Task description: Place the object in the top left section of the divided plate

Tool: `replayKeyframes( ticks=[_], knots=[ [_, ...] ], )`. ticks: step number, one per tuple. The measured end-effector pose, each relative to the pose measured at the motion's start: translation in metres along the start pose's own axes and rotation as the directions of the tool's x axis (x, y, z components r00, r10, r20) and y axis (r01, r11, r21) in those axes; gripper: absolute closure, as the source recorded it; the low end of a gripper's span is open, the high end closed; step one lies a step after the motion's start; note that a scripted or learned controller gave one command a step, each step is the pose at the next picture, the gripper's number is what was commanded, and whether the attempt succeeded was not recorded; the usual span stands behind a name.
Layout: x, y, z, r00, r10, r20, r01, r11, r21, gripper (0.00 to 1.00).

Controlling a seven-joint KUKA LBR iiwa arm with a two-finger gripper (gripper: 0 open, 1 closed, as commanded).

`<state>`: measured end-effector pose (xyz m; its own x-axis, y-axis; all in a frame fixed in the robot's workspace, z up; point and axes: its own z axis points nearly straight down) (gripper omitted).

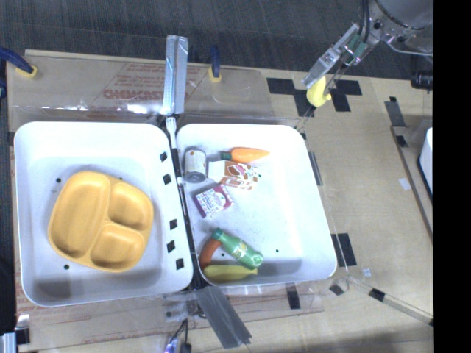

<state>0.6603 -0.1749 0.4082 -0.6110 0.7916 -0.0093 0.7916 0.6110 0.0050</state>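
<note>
I see a small yellow object (317, 93) between the fingers of the claw (321, 87), so the claw is closed on it. It hangs above the bench (368, 197), over the far side, just beyond the far right corner of the right bin (313, 219) and next to some black tape marks (283, 87). The grey arm (401, 6) with its orange band comes in from the far right corner of the bench.

The divided plate (101, 220) is yellow and lies in the left bin (37, 153), a little toward the near side, well apart from the claw. Its three sections are bare.

In the right bin I count several things. Near the far left part there is a small can (194, 164), and just beside it a carrot (249, 154). Below them lie two small packets (240, 175), one red and white, one purple (212, 201). Along the near edge there is a green bottle (239, 249) lying on its side, touching an orange piece (208, 251), and a banana (229, 273) close to the wall.

A silver strip of tape (175, 76) stands between the two bins at the far side.
</note>
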Motion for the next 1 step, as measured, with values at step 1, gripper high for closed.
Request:
replayKeyframes(
  ticks=[1],
  knots=[
    [0.0002,0.0024,-0.0103,1.000,-0.007,0.004,0.007,1.000,-0.002,1.00]
  ],
)
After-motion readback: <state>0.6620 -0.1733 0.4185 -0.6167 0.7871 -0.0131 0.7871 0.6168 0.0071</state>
